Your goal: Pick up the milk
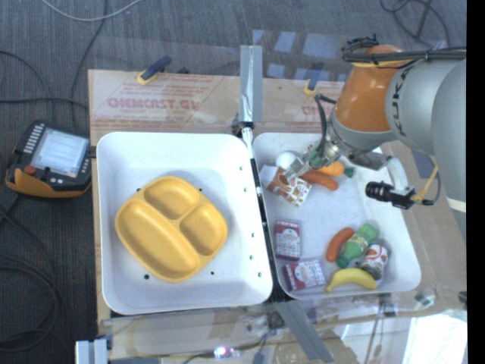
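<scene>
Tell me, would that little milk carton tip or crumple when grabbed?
The milk carton looks like thin card, so it may dent if squeezed hard. It lies tilted beside the carrot, so a nudge would probably slide it rather than roll it. It is small, so likely light.

The arm (424,97) is a thick, rounded grey tube with a smooth, slightly shiny shell. A broad orange band (364,97) wraps it above the wrist, its top domed and glossy. Black cables (402,51) run across the top of the orange part and along the grey shell. A small black cylinder (386,192) juts out sideways on a bracket, with a thin yellow wire (433,182) curving beside it. The gripper (318,158) is small, pale metal with greenish parts.
</scene>
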